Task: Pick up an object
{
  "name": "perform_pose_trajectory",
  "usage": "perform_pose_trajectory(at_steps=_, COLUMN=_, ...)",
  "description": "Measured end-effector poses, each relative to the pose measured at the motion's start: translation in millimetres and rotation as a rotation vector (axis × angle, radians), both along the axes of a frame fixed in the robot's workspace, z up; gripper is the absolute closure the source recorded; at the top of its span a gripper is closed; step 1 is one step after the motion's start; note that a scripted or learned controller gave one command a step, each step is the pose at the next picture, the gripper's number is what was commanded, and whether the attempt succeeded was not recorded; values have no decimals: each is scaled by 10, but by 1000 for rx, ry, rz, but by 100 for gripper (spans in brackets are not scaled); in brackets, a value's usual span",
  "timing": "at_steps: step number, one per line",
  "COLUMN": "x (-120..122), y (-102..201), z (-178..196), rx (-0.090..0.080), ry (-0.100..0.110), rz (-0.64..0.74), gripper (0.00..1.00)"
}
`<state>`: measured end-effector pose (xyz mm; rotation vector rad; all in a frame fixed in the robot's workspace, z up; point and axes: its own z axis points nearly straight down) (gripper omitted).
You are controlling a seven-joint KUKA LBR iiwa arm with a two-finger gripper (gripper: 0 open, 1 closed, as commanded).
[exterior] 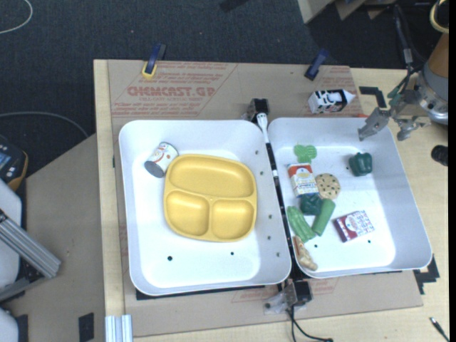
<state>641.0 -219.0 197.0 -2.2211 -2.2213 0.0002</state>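
Your claw (390,122) hangs over the far right corner of the right bin (399,191), with its fingers (372,127) spread apart and nothing between them. The grey arm (436,91) enters from the right edge.

Everything you could pick lies in that right bin. Nearest the claw is a dark green pepper-shaped toy (360,164), lying alone near the far right part of the bin, a little below the fingers and apart from them. Toward the bin's left side you see a small bright green piece (306,152), and just below it a red and white carton (303,179). A round speckled cookie (328,185) sits right beside that carton. Below them a dark green block (311,204) touches a cluster of green vegetable pieces (313,219). A pale tan piece (305,254) lies at the near left corner. A dark red packet (354,226) rests by itself toward the near right.

In the left bin (142,248) you have a yellow divided plate (211,196), with a small can (160,159) lying on its side just beside its far left corner. On the table (206,91) behind the bins stands a small black and white box (330,100).
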Motion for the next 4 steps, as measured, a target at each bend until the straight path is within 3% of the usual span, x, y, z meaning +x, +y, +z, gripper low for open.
perform_pose_trajectory(at_steps=2, x=-10, y=181, z=-999, rx=2, ry=6, rz=1, gripper=0)
perform_pose_trajectory(at_steps=3, x=-10, y=187, z=-1127, rx=1, ry=3, rz=2, gripper=0)
perform_pose_trajectory(at_steps=4, x=2, y=185, z=-1005, rx=-1, ry=-1, rz=3, gripper=100)
